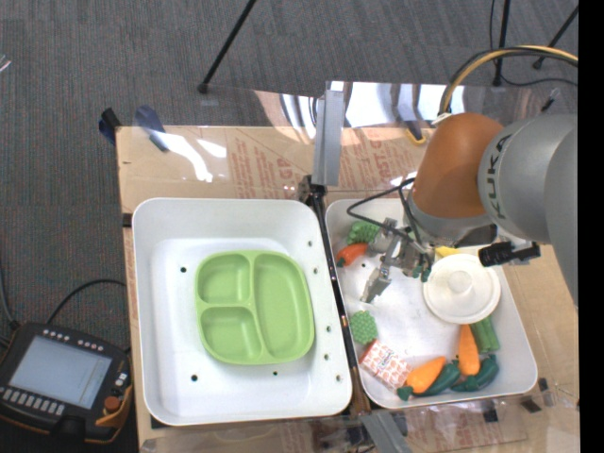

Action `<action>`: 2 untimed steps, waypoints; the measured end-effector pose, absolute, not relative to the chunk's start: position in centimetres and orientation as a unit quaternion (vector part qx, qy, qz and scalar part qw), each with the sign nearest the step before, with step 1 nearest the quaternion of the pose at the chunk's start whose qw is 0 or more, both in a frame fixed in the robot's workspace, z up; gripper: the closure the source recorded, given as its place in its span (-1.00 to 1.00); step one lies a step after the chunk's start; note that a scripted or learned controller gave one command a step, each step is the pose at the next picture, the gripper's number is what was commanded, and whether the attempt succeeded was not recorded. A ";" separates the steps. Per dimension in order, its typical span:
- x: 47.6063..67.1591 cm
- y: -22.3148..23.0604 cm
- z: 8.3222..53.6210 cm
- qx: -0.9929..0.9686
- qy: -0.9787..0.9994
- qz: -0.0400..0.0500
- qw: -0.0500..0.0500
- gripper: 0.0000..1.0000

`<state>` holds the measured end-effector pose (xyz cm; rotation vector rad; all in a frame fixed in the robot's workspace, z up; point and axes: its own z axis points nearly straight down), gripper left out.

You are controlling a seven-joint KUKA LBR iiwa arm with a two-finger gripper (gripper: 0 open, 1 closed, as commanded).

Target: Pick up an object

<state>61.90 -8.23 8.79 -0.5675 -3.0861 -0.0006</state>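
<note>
Camera view: gripper (380,274) low in right bin (525,347), fingers spread, holding nothing; orange carrot (351,252) just left of it, green ball (363,326) below, apart.

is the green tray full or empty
Empty. The green tray lies flat in the left bin, and all three of its compartments show bare green, with nothing in them.
</note>
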 end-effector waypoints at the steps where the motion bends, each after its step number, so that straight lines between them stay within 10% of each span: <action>1: 62.5 -18.7 9.8 -0.297 -0.955 0.000 -0.001 -1.00; 2: 48.7 -18.0 8.7 -0.430 -0.903 -0.001 0.002 -1.00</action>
